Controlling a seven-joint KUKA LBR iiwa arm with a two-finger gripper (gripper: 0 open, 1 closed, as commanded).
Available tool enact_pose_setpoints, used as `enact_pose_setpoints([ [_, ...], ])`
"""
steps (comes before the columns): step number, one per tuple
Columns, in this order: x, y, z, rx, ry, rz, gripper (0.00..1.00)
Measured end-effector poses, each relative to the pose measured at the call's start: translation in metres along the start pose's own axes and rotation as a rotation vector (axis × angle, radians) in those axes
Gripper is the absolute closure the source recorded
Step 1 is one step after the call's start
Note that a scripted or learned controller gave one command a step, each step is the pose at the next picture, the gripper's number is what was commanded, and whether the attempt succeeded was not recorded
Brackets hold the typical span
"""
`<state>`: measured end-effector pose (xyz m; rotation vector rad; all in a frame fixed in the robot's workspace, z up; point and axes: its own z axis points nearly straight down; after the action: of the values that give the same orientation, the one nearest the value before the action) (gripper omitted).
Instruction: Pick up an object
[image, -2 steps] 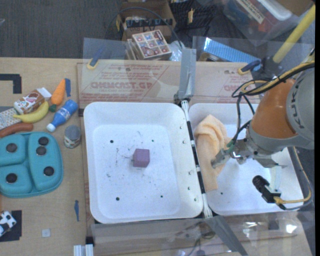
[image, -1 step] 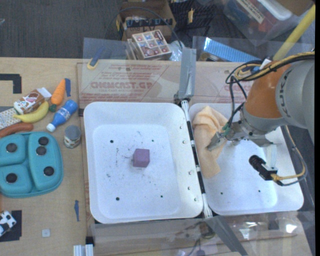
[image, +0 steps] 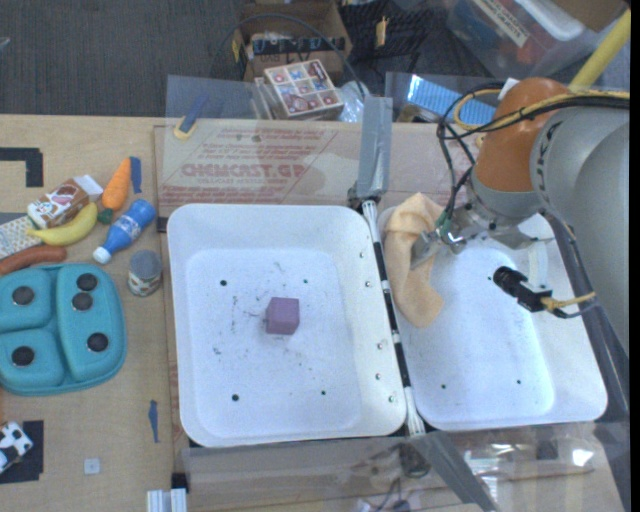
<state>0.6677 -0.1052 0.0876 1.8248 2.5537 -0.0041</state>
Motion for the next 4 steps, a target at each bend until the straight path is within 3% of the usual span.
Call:
enact_pose_setpoints([
  [1, 0.037, -0.095, -0.002, -0.009, 0.001, -0.096, 0.0],
  [2, 0.01, -0.031, -0.001, -0.007, 0.0, 0.311, 0.0],
  [3, -0.084, -0.081, 0.0, -0.007, 0.0, 0.17, 0.0],
  [4, -0.052, -0.121, -0.001, -0.007, 0.0, -0.071, 0.0],
])
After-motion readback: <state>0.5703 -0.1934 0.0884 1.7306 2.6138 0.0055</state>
